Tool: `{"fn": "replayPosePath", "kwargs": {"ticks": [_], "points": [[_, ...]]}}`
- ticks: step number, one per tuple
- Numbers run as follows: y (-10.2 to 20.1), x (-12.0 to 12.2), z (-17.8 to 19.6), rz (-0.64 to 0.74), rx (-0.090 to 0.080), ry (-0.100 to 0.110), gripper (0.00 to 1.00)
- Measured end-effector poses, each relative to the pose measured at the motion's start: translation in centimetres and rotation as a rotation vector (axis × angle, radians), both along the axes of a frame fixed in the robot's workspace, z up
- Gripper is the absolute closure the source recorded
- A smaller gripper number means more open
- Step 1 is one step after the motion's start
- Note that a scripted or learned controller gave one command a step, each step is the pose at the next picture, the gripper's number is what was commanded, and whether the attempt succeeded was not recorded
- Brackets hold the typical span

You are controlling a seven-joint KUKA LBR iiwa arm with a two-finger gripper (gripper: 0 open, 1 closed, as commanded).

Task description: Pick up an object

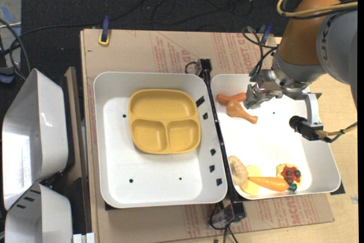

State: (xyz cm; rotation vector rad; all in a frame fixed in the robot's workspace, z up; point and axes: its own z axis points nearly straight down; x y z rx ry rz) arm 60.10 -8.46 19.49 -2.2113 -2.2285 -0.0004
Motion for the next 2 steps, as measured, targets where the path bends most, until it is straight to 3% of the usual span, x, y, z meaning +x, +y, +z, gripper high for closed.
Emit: {"fn": "replayPosePath", "kwargs": {"ticks": [2], "points": [[11.6, 1.5, 1.4, 0.001, 0.001, -0.004, 1.00]]}}
